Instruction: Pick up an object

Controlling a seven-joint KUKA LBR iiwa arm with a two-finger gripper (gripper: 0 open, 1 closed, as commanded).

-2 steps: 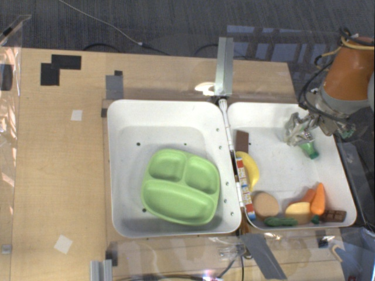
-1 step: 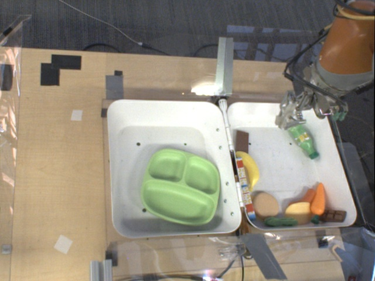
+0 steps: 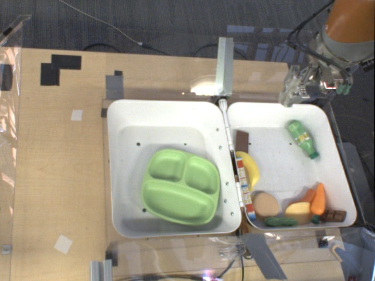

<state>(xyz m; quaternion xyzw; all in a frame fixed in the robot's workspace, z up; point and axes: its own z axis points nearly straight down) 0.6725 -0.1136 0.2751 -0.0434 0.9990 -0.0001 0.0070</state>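
My gripper (image 3: 304, 89) hangs over the far rim of the right bin (image 3: 275, 127), under the orange-banded wrist; its fingers stand apart with nothing between them. Just in front of it and slightly right, a green bottle (image 3: 303, 138) lies tilted in that bin. A banana (image 3: 251, 168) and a brown bar (image 3: 241, 139) lie along the bin's left wall. At the near edge sit a tan round piece (image 3: 266, 204), a yellow piece (image 3: 297, 208), a carrot (image 3: 317, 198), a green cucumber (image 3: 281, 220) and a small brown block (image 3: 334, 216).
The left bin (image 3: 126, 157) holds a green divided plate (image 3: 181, 186). A metal post (image 3: 225, 63) stands at the back between the bins. A narrow red and white pack (image 3: 240, 183) leans on the divider. Wooden bench surface extends to the left.
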